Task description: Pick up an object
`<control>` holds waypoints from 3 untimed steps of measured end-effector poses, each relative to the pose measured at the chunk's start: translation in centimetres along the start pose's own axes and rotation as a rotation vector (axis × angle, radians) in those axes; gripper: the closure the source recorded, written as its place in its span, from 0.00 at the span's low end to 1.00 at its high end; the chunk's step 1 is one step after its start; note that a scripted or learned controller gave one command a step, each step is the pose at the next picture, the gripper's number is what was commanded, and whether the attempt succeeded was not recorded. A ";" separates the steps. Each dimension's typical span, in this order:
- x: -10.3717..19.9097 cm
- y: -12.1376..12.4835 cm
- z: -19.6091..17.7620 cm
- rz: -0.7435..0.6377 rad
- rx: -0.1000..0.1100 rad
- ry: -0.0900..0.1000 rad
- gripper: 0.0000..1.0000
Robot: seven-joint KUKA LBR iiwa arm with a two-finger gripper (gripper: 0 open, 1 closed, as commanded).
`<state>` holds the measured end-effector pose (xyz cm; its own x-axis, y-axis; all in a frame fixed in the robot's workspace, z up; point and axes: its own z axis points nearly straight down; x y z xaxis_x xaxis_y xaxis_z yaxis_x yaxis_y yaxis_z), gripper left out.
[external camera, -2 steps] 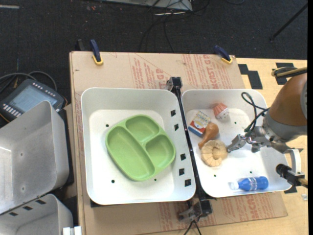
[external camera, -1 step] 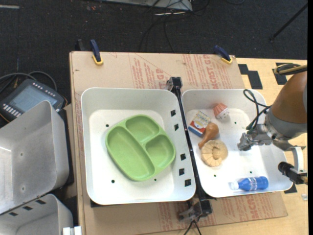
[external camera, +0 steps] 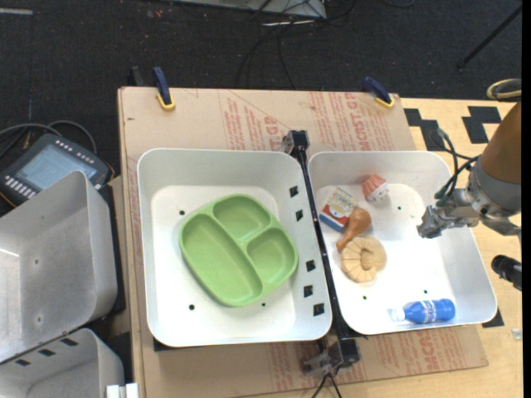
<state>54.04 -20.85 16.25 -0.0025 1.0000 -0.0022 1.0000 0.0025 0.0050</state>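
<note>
The right bin (external camera: 465,264) holds a round tan pastry (external camera: 363,259), a brown drumstick-shaped toy (external camera: 355,225), a small white, blue and red packet (external camera: 338,206), a little pink-and-white cup (external camera: 375,188) and a blue bottle (external camera: 426,311) lying near the front wall. My gripper (external camera: 433,223) hangs over the bin's right side, to the right of the pastry and apart from all of these. Nothing shows between its fingers.
The left bin (external camera: 158,222) carries a green divided plate (external camera: 239,249). A black divider strip (external camera: 311,230) runs between the bins. Blue-and-yellow clamps (external camera: 163,89) hold the cardboard base at the back. Grey equipment (external camera: 50,247) stands left of the bench.
</note>
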 end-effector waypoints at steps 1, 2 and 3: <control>0.2 0.0 -4.2 -0.001 0.002 0.000 1.00; -0.7 -0.3 -10.0 0.000 -0.001 -0.001 1.00; 4.7 -0.4 -9.5 -0.003 0.006 0.003 1.00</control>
<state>53.59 -16.17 25.73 -0.0055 1.0000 0.0007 1.0000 0.0055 -0.0010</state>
